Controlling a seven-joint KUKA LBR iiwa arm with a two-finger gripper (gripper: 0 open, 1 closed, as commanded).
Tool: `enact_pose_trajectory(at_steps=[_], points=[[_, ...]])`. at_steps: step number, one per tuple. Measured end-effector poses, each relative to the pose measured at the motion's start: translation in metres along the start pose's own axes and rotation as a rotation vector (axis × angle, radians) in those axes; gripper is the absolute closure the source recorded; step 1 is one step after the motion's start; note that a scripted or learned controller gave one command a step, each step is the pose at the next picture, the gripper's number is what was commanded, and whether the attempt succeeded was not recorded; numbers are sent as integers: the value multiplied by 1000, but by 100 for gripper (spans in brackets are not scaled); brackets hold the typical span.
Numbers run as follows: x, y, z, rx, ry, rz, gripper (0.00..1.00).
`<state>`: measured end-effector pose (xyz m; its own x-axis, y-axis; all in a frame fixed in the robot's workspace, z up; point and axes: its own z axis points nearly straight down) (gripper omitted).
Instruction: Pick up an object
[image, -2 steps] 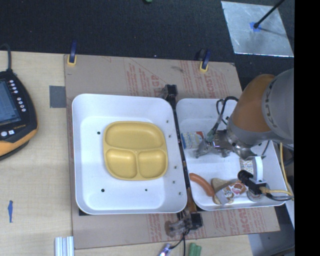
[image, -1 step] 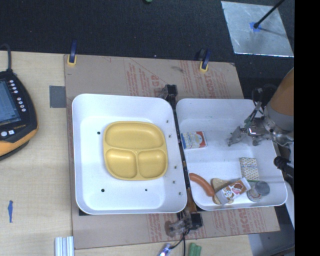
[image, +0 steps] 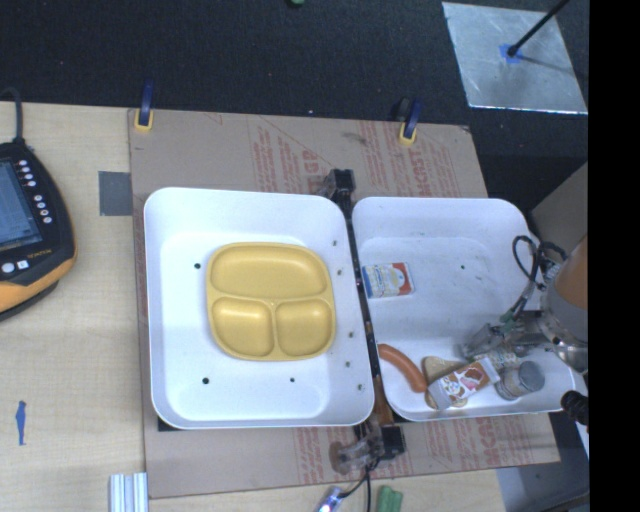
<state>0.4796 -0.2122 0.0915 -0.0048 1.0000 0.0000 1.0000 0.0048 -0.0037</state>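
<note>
Hot dog toy (image: 402, 366): lies near the front of the right bin (image: 440, 215), just beside a small printed packet (image: 458, 383); looks light, smooth and a bit slippery.
Best hold: across its thin middle.
Gripper (image: 497, 345): low over the clutter; open or closed, I cannot tell.
Left bin (image: 175, 300): holds a yellow tray (image: 270, 299).

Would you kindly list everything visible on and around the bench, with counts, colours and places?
White bins: two, side by side; left bin, right bin.
Divided plate: one, yellow, centre of left bin.
Small carton: one, white with blue and red, upper left of right bin.
Sausage: one, orange-red, lower left of right bin.
Printed packet: one, white and red, near edge of right bin.
Round can: one, grey, right of the packet.
Teach pendant: one, black and orange, far left.
Clamps: two, blue and yellow, back edge.
Gripper: one, metallic, over right bin.
</note>
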Motion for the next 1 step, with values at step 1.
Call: enact_pose_trajectory(at_steps=[1], points=[[44, 84, -1, -1, 0, -1, 0]])
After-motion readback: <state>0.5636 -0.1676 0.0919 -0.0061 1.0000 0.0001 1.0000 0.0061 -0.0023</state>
